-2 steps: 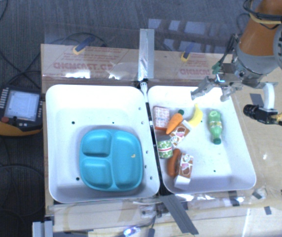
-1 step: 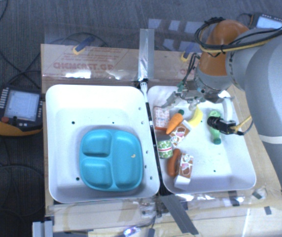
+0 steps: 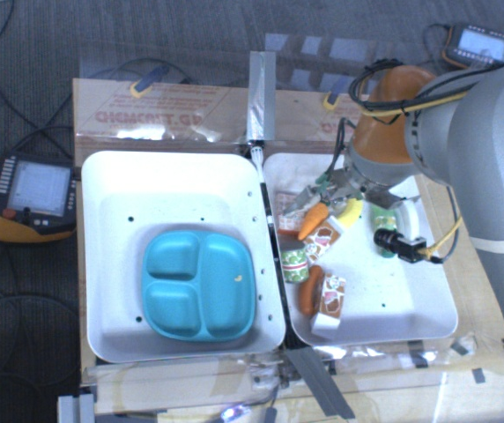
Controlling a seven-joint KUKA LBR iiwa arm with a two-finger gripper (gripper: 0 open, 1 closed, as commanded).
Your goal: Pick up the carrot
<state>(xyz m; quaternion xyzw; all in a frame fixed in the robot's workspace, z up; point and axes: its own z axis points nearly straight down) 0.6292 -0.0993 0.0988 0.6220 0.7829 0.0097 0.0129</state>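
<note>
The carrot (image 3: 313, 221) is a small orange piece lying at a slant in the upper left part of the right bin (image 3: 411, 315). Its upper end sits right under my gripper (image 3: 333, 194), which reaches down from the grey arm with the orange band. The gripper body covers the spot where it meets the carrot, so I cannot make out a grip.
Around the carrot lie a yellow piece (image 3: 352, 210), a small printed carton (image 3: 323, 238), a green-and-white can (image 3: 294, 263), a red sausage (image 3: 309, 291) and another carton (image 3: 330, 299). A dark green item (image 3: 387, 239) lies further right. The left bin (image 3: 120, 192) holds a blue divided plate (image 3: 201, 285).
</note>
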